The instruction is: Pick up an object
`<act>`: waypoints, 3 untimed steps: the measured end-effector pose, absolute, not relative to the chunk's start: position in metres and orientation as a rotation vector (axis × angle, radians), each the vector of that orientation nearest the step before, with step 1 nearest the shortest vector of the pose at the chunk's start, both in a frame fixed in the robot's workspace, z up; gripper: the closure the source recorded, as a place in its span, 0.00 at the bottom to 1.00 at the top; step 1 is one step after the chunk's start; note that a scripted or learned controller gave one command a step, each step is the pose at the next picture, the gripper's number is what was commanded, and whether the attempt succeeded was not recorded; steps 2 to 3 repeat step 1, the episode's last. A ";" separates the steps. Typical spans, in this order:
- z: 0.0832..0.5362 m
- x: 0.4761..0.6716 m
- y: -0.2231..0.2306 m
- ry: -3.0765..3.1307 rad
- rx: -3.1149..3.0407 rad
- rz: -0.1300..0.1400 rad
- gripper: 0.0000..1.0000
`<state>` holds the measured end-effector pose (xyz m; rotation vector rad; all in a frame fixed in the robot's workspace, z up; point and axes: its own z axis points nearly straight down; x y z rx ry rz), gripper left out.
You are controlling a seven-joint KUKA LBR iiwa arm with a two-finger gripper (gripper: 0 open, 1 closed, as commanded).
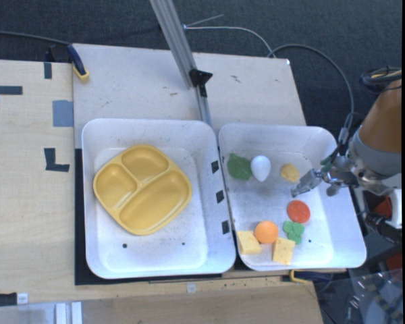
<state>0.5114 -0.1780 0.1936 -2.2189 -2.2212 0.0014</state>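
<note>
Camera view, L to R: yellow divided plate (143, 188) in left bin (98, 248). Right bin (344, 245) w/ green piece (239, 167), white egg (260, 168), cheese blocks (249, 242), orange ball (266, 232), red disc (298, 212). Gripper (305, 186) hangs above the disc, nothing held; can't tell if fingers are apart.

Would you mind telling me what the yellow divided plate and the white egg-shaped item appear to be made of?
The yellow divided plate looks like moulded plastic: uniform colour, soft sheen, rounded compartment ridges. The white egg-shaped item seems smooth plastic, probably toy food, judging by its even glossy surface; I cannot be certain.
</note>
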 end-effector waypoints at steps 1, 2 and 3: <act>0.250 0.488 -0.198 -2.223 -2.225 -0.001 0.00; 0.250 0.488 -0.198 -2.223 -2.225 -0.001 0.00; 0.250 0.488 -0.198 -2.223 -2.225 -0.001 0.00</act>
